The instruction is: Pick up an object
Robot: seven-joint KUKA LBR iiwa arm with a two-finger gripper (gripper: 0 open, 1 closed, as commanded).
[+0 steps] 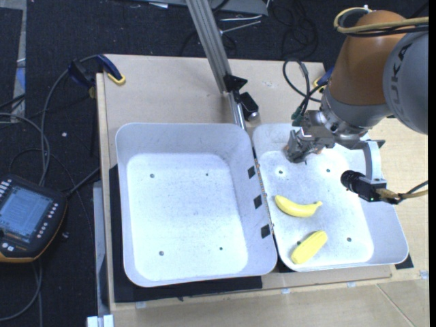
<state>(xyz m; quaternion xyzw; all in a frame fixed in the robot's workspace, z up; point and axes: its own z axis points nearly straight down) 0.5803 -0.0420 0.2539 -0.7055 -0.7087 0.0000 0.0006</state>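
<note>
- At the far left, off the bench, a handheld control pendant (24,216) lies on the dark floor; it has no part in the task.
- The left bin (133,148) takes up the bench's left half, its speckled white floor bare.
- The right bin (388,240) sits just beside it, touching along the shared rim, and holds both candidates.
- The curved banana (297,206) lies near the bin's middle, long axis close to left-right across the view, its ends turned slightly upward toward the far side, the right tip lifted a little.
- The second yellow piece (308,246), straighter and stubbier, lies nearer the front rim; its long axis runs diagonally, low at the left and rising to the right.
- The gripper (298,150) hangs over the bin's far left corner, with nothing visible between its fingers. How wide the jaws stand I cannot tell; they read as a dark blur from this angle.
- The relation that matters: the curved banana is the closer piece, lying toward the viewer from the gripper and almost straight in line with it. I judge the approach to be a short travel forward, with the jaws closing across the banana's narrow width.
</note>
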